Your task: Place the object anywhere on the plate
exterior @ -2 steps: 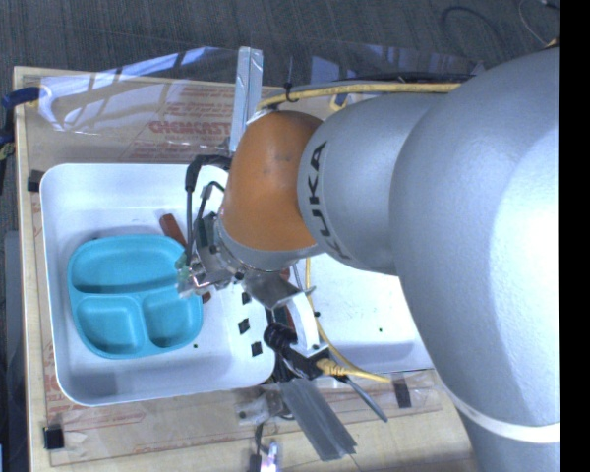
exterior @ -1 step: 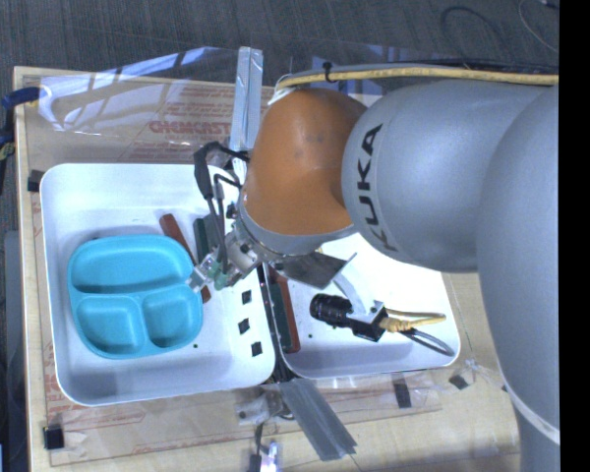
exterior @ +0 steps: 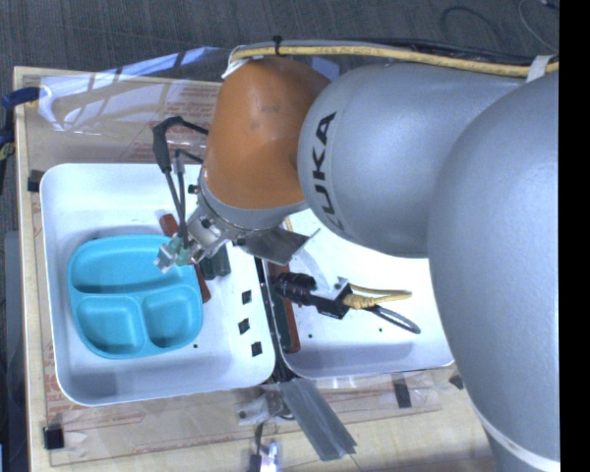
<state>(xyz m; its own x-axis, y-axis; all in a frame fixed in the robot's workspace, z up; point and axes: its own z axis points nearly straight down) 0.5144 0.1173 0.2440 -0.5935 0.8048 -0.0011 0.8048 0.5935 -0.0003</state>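
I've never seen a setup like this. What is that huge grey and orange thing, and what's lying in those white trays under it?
You are looking down at a slant from one camera fixed above a bench. The big grey shape with the orange band is a robot arm, reaching in from the right. Its tool hangs at the arm's tip, over the right edge of a blue plate with three compartments. Something small and pale sits at the tool's tip, but the picture is too blurry to say what it is or whether it is held. The plate lies in the left white bin. The right white bin holds a black-handled implement and a yellowish one lying together. A few small dark squares sit near the left bin's right edge.
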